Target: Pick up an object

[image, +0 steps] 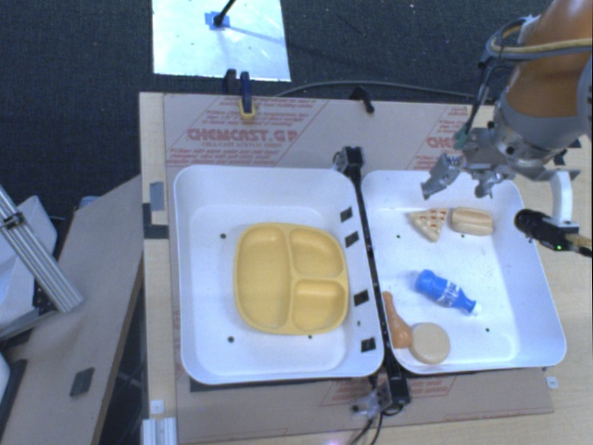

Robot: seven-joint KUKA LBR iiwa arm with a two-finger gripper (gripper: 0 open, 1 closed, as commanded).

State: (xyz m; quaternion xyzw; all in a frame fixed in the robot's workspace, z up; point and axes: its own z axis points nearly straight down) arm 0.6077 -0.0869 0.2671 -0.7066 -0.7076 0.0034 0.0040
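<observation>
The end effector (460,181) hangs spread and empty above the right bin (528,290), which holds four objects; the left bin (199,248) holds one yellow tray (291,278).

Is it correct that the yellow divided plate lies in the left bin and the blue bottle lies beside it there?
Not quite. In the camera view the yellow divided plate does lie in the left bin, but the blue bottle lies in the right bin.

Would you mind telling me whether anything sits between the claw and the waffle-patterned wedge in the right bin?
Nothing visible does. The claw hangs open above the right bin's far end, and the waffle-patterned wedge lies just below it on bare bin floor. The tan bread roll touches the wedge's right side, beside the path, not across it.
</observation>
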